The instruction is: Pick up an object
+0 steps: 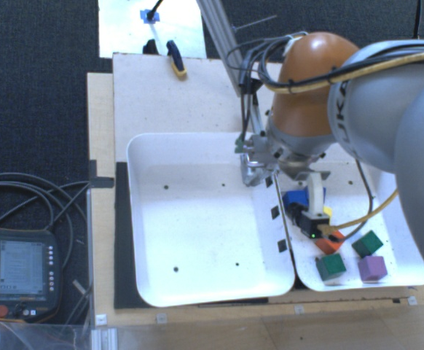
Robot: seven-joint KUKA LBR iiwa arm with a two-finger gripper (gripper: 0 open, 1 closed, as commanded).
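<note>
- The grey arm [387, 100] with its orange band comes in from the right and covers much of the right bin [416, 272].
- The left bin [197, 217] spreads out to the left of the gripper and down from it in the view. Its white floor shows a few small dark dots.
- The gripper [258, 165] stands at the far end of the wall between the two bins, just above their shared rim. I cannot tell if it is wide or narrow, because the wrist hides it from above.
- A control pendant [17, 268] with a grey screen lies far to the left of the gripper, outside the bins, with black cables beside it.
- The things to pick all lie in the right bin, to the right of the gripper and nearer to the camera:
- the blue block [295, 196] is the closest one to the gripper;
- the orange block [330, 240] lies further down;
- the green block [331, 266], the darker green block [367, 243] and the purple block [372, 267] are the furthest away, near the front rim.
</note>
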